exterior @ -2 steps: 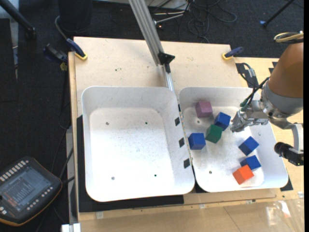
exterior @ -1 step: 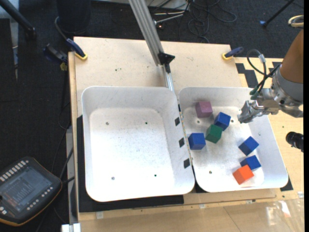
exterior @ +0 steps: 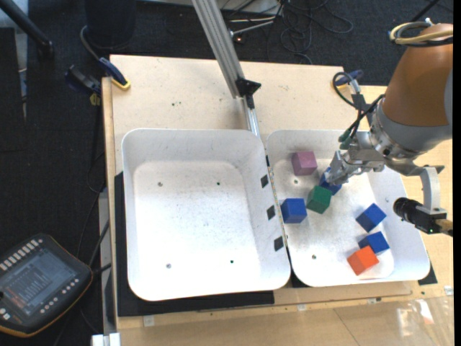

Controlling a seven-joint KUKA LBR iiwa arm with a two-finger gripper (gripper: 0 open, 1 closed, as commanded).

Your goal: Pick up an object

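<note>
The orange cube (exterior: 362, 259) lies nearest the camera in the right bin (exterior: 403, 276). The gripper (exterior: 333, 181) hangs just above the green cube (exterior: 319, 199); its opening I cannot tell. A descent off-centre could push this cube aside.

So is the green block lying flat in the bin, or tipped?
Tipped: the green block sits askew, one corner raised, just under the gripper.
</note>
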